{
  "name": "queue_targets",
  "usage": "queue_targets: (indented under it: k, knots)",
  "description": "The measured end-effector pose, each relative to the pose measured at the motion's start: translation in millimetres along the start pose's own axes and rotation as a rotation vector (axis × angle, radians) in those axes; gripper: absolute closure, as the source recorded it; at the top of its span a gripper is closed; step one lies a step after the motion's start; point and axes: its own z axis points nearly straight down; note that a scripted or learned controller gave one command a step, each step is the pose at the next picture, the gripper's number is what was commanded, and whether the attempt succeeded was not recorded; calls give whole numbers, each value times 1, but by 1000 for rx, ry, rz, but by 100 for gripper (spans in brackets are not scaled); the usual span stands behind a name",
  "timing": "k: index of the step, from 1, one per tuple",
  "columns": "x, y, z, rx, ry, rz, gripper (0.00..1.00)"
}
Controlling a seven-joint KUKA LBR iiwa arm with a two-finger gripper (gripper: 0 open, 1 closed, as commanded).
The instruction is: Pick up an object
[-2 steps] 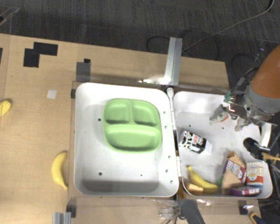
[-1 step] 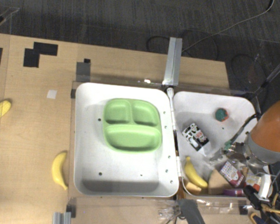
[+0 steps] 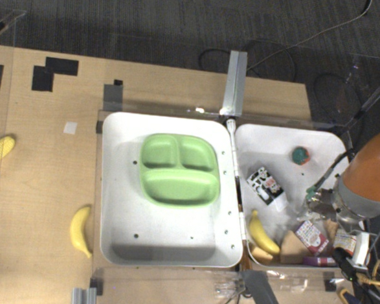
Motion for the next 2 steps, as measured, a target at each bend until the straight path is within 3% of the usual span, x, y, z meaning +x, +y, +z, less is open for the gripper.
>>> queue_targets:
  k: [1, 2]
  knots:
    - [0, -1, 1, 3, 0, 1, 0]
    - [74, 59, 15, 3, 1, -32, 0]
